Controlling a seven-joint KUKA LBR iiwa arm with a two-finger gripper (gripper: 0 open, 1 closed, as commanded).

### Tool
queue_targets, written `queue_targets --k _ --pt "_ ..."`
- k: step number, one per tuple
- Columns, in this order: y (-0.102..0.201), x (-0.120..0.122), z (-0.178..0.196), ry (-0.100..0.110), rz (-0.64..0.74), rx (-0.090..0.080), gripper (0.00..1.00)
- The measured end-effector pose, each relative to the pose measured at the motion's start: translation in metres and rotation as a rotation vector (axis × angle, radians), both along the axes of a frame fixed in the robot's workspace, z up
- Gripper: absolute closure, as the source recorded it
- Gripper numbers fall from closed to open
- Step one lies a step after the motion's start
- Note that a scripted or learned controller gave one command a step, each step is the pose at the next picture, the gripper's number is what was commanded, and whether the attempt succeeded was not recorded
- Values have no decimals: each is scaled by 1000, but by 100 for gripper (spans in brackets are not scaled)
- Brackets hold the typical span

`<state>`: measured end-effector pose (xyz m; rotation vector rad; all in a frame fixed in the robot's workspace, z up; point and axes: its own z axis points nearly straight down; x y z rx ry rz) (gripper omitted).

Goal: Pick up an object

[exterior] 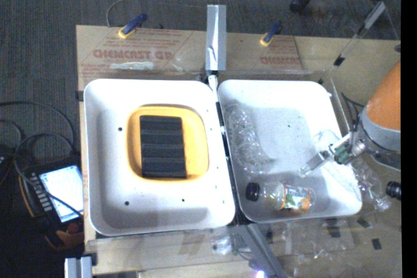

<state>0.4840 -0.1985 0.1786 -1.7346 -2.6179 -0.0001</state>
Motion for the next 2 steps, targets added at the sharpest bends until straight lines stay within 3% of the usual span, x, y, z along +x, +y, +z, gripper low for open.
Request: queue_targets --k 1,2 --pt "-8 1 -84 -4 -88 -1 0" --pt "-7 2 -75 -5 -88 1 100"
